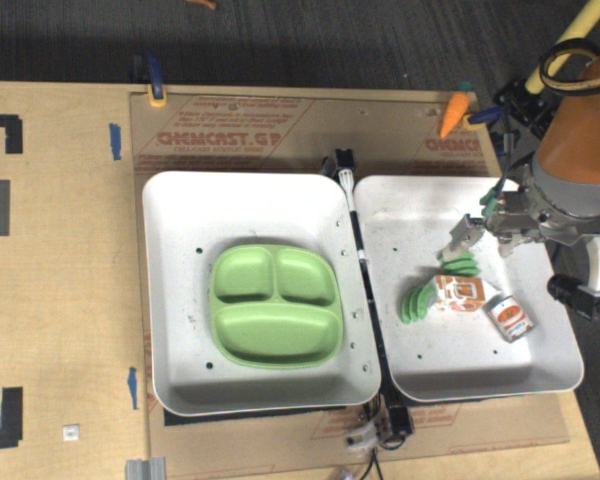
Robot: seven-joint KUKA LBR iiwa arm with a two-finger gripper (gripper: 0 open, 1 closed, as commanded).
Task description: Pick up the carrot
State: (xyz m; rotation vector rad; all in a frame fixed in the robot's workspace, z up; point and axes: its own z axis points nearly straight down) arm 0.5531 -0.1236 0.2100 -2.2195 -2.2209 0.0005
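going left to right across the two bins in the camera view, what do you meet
green divided plate in the left bin → green leafy piece in the right bin → orange and white packet → small can

I'm in a robotics lab: plywood bench point(60, 298) with black tape markers point(10, 133) and blue clamps point(155, 76), two white bins point(245, 193) held together by a clip, a cardboard sheet point(280, 133) under them, loose cabling point(570, 63) by my arm, grey carpet point(280, 18) beyond
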